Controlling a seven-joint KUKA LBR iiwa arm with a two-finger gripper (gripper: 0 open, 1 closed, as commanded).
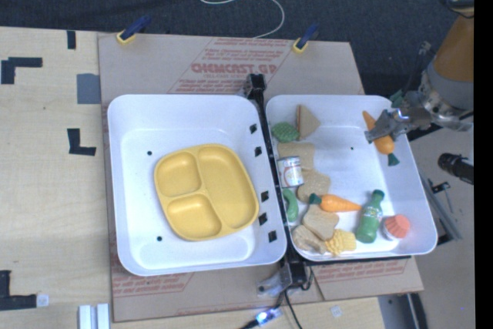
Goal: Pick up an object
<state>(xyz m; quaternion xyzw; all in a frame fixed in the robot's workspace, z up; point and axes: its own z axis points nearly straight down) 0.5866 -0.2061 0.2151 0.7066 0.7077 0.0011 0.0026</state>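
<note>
My gripper [382, 130] reaches in from the right over the far right part of the right bin [348, 152]. A small orange toy carrot [386, 145] with a green tip sits between its grey fingers, which close across the carrot's middle. One orange end sticks out above the fingers, while the other end and the green tip stick out below. Other toy foods lie in that bin: a second carrot [339, 203], a green bottle [370, 218], a small can [290, 172], a corn cob [341, 243] and several bread pieces [313, 184].
The left bin [131, 166] holds a yellow divided plate [205, 190]. A pink-orange toy [397, 226] lies in the right bin's near right corner. The black divider hinge [264, 158] runs between the bins. The right bin's side wall [416, 181] is close to the gripper.
</note>
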